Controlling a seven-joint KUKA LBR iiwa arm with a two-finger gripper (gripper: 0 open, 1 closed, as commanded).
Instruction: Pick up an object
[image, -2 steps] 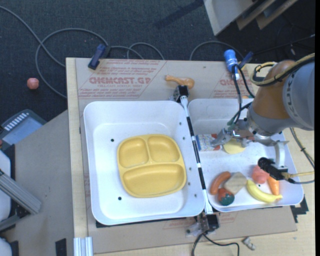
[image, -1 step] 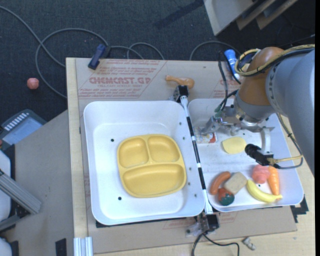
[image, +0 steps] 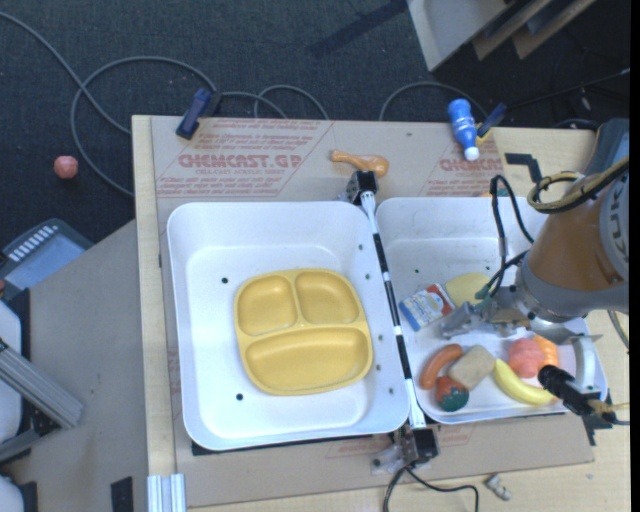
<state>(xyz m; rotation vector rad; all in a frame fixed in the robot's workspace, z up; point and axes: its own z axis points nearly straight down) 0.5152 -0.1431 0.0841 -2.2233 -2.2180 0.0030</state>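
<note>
Approach step: your gripper (image: 470, 318) low in right bin (image: 440, 215), finger state — cannot tell. Nothing held. Banana (image: 520, 385), hot dog (image: 440, 363) just below. Next: descend, close on one.

Red printed lettering runs across the pale brown board (image: 300, 150) that covers the table along the upper part of the frame, above the two bins. The block at upper centre reads roughly "CHEMCAST G.P" in large capitals, with several lines of smaller red print above and below it that are too fine to make out. A second block of the same red print sits further right on the board, near the blue and white bottle; its letters are too blurred to read. The small red, white and blue packet (image: 425, 305) in the right bin carries printing that cannot be read.
</note>
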